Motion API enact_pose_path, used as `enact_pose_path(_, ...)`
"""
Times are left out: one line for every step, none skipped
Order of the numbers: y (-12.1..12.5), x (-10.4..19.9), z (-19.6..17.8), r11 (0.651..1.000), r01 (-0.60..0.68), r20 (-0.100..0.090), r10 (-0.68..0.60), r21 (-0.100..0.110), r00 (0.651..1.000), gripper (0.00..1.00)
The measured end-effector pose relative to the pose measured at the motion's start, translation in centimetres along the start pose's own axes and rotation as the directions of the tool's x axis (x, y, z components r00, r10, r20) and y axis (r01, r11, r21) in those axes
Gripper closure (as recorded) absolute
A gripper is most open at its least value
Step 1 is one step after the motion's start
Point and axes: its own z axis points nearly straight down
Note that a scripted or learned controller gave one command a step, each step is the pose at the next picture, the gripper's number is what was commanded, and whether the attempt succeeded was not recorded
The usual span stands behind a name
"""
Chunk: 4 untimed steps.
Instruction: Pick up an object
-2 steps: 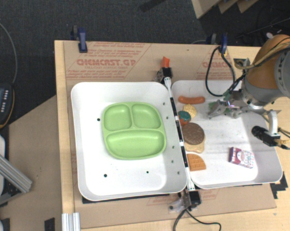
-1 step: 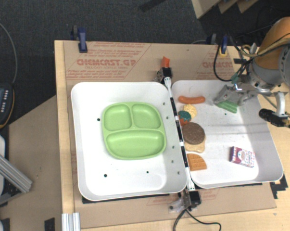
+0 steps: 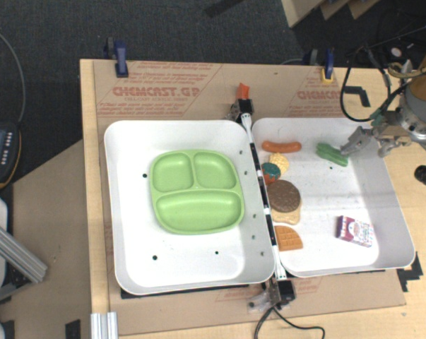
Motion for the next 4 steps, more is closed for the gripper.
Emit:
enact_pose_path(5.4,5.2,7.9,1.000,0.008,-0.002,-0.008,0.000,1.000,0.00)
enact_pose_path(4.1,1.0,8.2,1.000,0.002,-0.008,-0.002,0.001,1.000,0.00)
enact_pose_path(4.2,1.1,7.1,1.000,0.005,-0.001,-0.005,-0.002,1.000,1.00)
enact_pose_path(2.3,10.0,8.2,1.000,0.008,-0.002,-0.008,0.002,1.000,1.00)
